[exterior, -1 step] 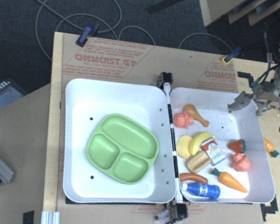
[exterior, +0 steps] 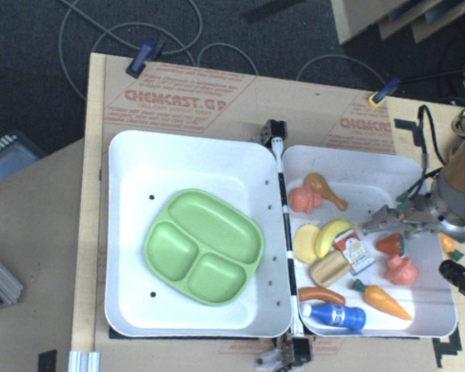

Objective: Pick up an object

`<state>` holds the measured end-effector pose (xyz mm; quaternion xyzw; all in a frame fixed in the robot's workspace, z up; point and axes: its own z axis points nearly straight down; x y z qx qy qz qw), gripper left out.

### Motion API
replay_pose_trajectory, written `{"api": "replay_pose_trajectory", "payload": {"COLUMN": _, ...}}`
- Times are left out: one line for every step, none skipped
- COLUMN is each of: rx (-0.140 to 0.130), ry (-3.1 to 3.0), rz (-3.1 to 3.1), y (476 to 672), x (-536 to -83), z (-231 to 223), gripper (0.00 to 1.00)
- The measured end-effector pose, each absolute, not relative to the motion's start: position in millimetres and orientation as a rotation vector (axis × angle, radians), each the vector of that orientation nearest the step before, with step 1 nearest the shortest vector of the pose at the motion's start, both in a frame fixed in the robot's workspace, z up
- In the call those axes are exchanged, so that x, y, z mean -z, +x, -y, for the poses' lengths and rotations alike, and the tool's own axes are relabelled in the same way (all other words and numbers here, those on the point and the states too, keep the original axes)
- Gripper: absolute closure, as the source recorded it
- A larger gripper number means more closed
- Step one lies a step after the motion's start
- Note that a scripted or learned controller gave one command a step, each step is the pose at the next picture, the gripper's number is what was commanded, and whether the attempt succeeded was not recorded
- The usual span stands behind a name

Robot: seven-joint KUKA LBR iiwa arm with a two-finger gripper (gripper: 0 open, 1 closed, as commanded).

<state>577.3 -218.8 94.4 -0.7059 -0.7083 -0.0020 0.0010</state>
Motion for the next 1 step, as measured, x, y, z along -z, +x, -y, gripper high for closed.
{"api": "replay_pose_trajectory", "payload": {"rx": 0.005, "ry": -2.212, "rz": 2.219, "y": 519.2, "x": -84.3, "z": 219.8, "gripper": 0.00}}
